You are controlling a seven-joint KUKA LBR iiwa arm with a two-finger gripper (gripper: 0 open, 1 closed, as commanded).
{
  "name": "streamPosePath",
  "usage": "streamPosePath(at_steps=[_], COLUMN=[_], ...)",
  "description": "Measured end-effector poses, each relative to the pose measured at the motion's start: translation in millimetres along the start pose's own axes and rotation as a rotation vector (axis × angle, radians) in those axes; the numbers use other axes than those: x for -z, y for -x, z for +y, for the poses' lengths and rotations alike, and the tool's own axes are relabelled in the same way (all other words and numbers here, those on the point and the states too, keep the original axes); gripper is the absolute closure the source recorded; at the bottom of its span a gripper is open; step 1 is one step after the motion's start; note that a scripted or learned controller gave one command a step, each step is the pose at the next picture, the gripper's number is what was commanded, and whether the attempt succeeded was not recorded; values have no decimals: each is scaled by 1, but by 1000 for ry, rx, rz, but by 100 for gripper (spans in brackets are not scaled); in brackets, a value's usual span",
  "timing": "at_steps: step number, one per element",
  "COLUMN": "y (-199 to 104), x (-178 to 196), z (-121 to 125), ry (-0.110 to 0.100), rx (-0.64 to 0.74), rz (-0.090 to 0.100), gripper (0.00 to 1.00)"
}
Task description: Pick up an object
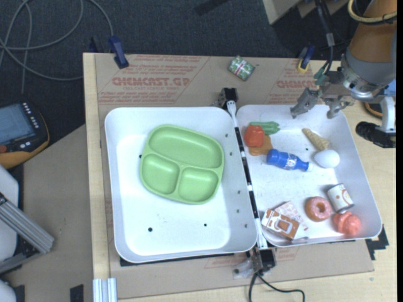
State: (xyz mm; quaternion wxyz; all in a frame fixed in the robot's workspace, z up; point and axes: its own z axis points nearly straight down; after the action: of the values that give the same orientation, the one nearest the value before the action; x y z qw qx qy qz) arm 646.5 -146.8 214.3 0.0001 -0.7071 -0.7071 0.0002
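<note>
- Gripper [320,103] hovers at the upper right of the frame, over the far edge of the right bin [360,168]; fingers spread, nothing between them.
- No object is picked yet; nearest candidates are the cone [315,138] and egg [326,159], just below it.
- Remaining: descend, close, lift.
- Green tray [182,163] lies in the left bin [126,187].

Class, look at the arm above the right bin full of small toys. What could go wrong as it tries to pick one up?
1. The claw hangs open over the bin's far rim and could strike it going down.
2. The egg is round and may slip out.
3. The donut, can and strawberry crowd together, so fingers may nudge neighbours.
</note>
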Motion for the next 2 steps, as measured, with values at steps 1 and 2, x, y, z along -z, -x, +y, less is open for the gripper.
streamPosePath(at_steps=[1, 2], y=[76, 50], x=[-58, -127], z=[-17, 17], ry=[-3, 0], rx=[-2, 1], rz=[-1, 1], gripper=[0, 0])
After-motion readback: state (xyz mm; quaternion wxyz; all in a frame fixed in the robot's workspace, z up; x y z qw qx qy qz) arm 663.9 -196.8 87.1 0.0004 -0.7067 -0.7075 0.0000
